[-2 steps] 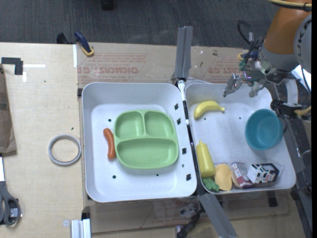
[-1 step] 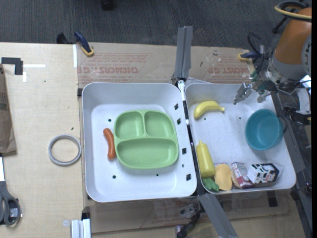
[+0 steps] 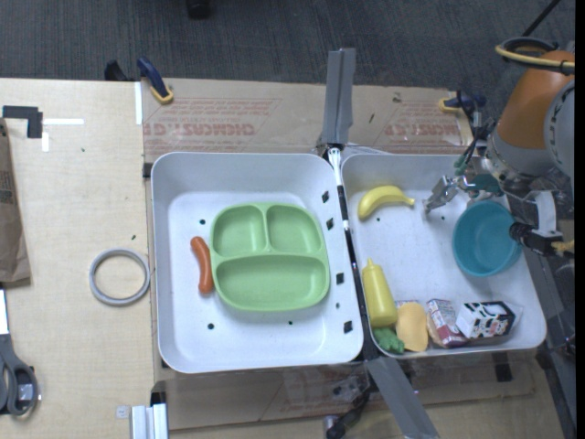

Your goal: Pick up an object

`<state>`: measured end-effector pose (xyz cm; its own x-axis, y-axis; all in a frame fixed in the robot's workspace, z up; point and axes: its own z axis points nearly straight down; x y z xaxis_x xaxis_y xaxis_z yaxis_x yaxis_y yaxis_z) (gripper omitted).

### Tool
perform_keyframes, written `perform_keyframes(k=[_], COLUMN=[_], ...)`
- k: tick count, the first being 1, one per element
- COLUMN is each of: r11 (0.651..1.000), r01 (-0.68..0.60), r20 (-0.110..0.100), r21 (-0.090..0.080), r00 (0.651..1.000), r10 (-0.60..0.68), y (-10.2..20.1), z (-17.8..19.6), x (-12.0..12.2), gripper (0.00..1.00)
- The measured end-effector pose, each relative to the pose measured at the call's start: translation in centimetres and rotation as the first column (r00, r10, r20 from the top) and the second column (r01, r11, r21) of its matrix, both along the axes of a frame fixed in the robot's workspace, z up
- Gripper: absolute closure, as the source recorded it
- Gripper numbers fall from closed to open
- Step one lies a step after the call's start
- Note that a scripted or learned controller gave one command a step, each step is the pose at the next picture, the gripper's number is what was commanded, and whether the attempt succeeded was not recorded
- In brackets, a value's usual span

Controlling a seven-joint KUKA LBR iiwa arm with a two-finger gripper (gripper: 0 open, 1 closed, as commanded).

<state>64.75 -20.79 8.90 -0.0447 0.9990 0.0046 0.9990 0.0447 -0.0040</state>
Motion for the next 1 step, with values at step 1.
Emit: perform_keyframes(k=[1], r11=[1.0], r01=[-0.002], r20=[-0.002], r21=[-0.003], r00=[1.0], r10=[0.002], y=[-0.11], z=[0.77], x=[0.02], gripper=[1.0])
